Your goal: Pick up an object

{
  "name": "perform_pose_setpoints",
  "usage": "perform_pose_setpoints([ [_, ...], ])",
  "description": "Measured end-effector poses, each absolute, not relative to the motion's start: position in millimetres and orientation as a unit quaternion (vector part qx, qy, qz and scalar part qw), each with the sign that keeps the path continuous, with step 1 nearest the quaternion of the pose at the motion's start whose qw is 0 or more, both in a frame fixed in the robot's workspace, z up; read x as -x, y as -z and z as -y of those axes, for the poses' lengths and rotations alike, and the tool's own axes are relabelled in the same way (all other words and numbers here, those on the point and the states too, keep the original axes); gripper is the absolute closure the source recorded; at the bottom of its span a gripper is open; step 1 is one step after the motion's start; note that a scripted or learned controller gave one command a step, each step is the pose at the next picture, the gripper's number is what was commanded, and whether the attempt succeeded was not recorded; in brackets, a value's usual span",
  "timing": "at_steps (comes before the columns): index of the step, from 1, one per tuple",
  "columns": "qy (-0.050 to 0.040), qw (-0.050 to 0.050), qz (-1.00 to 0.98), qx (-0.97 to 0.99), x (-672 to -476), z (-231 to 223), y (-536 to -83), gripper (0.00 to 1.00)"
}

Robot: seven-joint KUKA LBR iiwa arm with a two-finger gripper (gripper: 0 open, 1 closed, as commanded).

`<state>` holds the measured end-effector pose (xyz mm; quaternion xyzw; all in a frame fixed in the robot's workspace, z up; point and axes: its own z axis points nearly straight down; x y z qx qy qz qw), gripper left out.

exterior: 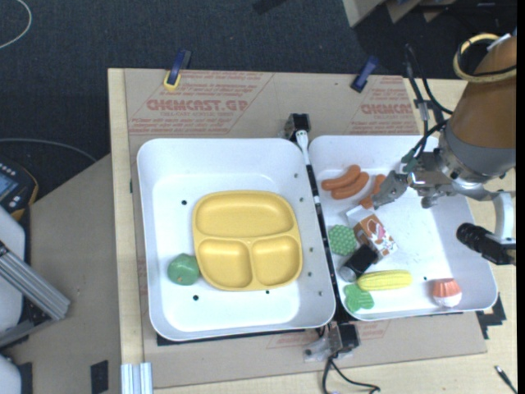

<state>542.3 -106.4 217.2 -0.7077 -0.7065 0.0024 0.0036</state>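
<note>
Orange plastic is what I'd go for first: the toy sausages (346, 181) lying at the far left of the right bin (472, 265), because they sit closest to the gripper (392, 185) and have bare floor around them. I judge them light, stiff and a bit slick, so I'd close across the narrow width at mid-length, not end to end. From my screen I cannot tell how the end effector stands; it hangs low over the far part of that bin, just right of the sausages, and I see nothing held in it. Nearer me the pile gets tight: a small printed packet (374, 233) touches a black block (359, 261), with a green knobbly piece (342, 238) just left of them, a yellow corn cob (384, 281) and a green leafy toy (358, 299) against the near wall, and a red-and-white piece (445, 290) off to the right. Any of those risks a nudge into its neighbour. The left bin (156, 220) holds a yellow divided tray (246, 240) with a green ball (184, 269) beside its near left corner, well apart from the arm.
</note>
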Motion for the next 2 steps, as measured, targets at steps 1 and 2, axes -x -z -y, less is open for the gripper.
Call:
perform_pose_setpoints([
  [1, -0.0017, 0.003, 0.707, 0.708, -545.5, 115, -160, 0.0],
  [2, -0.0022, 0.004, 0.707, 0.707, -539.9, 109, -97, 0.0],
])
